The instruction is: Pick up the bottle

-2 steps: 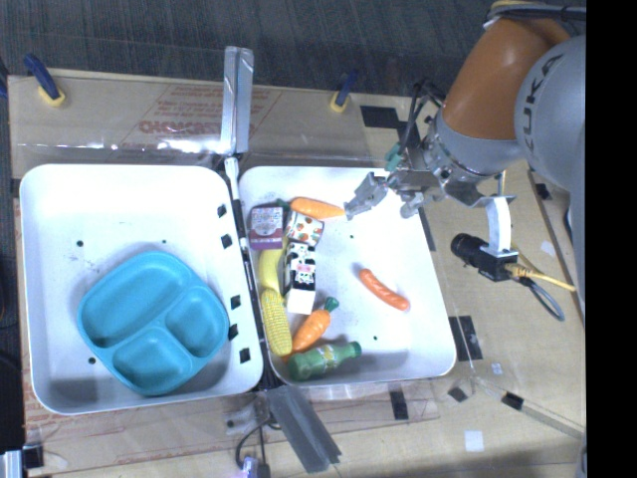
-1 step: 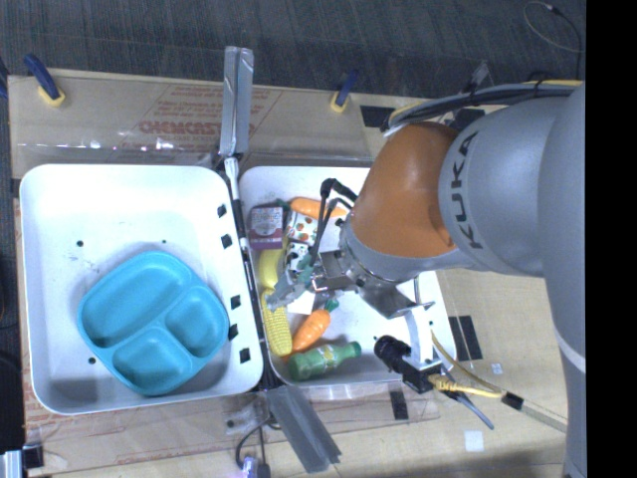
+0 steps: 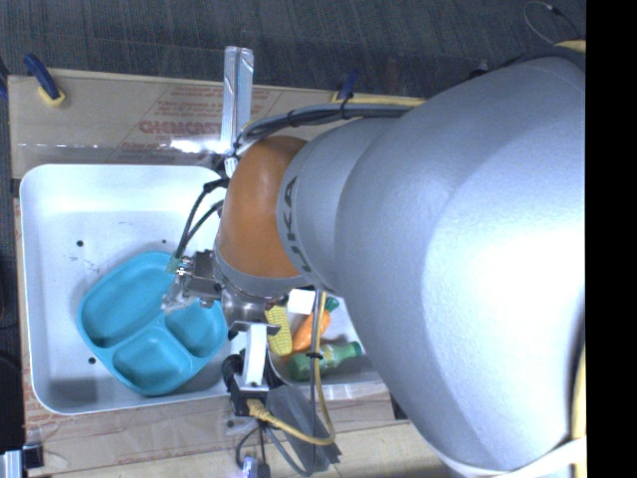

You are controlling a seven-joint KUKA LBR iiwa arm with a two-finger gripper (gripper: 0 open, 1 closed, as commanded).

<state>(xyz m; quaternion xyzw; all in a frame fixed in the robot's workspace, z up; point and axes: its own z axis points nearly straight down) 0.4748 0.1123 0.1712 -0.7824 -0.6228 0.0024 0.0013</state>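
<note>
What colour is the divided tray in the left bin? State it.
Light blue tray, in the camera view.

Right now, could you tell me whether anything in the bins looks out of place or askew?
The blue divided tray sits skewed in the left bin, corners off square with the walls. The green bottle lies on its side among small items under the arm.

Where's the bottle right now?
The green bottle lies low in the camera view, just right of the blue tray, peeking out under the arm beside yellow and orange items.
</note>
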